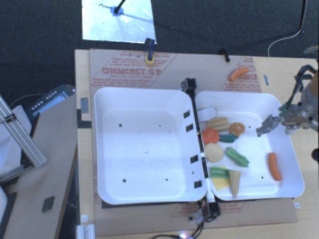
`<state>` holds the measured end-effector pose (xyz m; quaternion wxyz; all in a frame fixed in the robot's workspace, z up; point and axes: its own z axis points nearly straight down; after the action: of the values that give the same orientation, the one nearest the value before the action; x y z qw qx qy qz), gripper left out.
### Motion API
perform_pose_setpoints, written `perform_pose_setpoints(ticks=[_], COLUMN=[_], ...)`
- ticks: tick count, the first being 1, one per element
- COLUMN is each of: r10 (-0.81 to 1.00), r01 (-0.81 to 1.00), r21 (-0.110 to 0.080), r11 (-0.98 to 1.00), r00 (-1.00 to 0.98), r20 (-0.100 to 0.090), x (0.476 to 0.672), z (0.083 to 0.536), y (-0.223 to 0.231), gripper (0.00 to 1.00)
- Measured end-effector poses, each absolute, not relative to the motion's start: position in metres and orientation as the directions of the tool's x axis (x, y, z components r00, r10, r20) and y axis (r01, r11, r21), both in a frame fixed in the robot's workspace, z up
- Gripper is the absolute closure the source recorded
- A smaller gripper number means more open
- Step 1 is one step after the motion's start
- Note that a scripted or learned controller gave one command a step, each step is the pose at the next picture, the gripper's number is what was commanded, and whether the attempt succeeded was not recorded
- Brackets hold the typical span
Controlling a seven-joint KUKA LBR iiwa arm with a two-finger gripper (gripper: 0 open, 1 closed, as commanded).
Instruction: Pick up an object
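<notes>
Gripper (265, 127) hovers over the right bin (291, 183), above its toy food — jaw state can't be told; orange sausage (274, 166) lies just below.

Smooth, glossy white plastic bins (144, 103); cardboard-looking sheet (129, 68) on matt wood bench (82, 73)

A robotics lab: the desk (279, 66) carries two white bins (144, 148) clamped side by side on printed board. Behind the bins, dark carpet holds a metal plate (117, 14), with loose cables (286, 39) trailing nearby.
</notes>
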<state>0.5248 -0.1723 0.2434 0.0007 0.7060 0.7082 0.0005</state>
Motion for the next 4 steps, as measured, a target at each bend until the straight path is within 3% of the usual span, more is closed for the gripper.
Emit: perform_pose_setpoints(ticks=[1, 2, 3, 4], r10=[1.0, 1.0, 1.0, 1.0], r01=[1.0, 1.0, 1.0, 1.0], r21=[-0.002, 0.003, -0.02, -0.02], r11=[0.008, 0.009, 0.009, 0.01], r00=[-0.008, -0.009, -0.008, -0.009], r20=[0.002, 0.0, 0.004, 0.004], x=[0.581, 0.616, 0.661, 0.659], z=[0.104, 0.084, 0.082, 0.093], y=[-0.149, -0.109, -0.124, -0.124], gripper=[0.0, 0.0, 0.0, 1.0])
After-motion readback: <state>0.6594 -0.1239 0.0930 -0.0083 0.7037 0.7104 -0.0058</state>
